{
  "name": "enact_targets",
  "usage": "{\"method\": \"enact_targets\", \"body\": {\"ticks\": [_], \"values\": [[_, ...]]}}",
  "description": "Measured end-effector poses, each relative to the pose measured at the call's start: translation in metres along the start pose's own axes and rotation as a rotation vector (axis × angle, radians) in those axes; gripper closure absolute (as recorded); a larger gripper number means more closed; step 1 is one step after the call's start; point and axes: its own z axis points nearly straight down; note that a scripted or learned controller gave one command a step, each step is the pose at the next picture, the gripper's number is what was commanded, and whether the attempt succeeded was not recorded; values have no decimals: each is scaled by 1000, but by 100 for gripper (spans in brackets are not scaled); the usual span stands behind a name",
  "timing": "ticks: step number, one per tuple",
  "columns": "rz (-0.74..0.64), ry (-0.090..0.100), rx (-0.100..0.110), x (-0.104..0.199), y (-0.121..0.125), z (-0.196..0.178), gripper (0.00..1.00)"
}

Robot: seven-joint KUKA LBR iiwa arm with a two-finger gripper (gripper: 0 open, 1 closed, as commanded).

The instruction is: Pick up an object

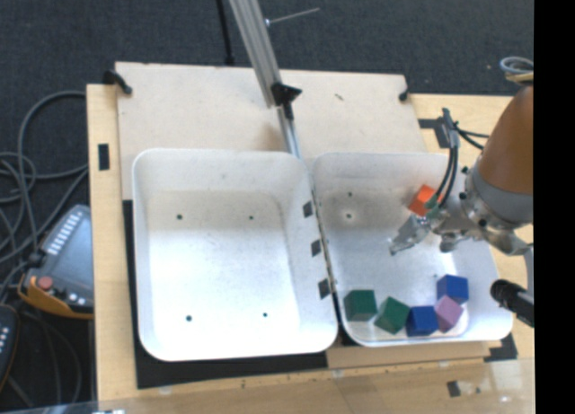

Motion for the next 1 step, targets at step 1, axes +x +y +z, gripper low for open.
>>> {"method": "enact_targets", "body": {"ticks": [1], "values": [[-5,-1,6,-40,103,80,0]]}}
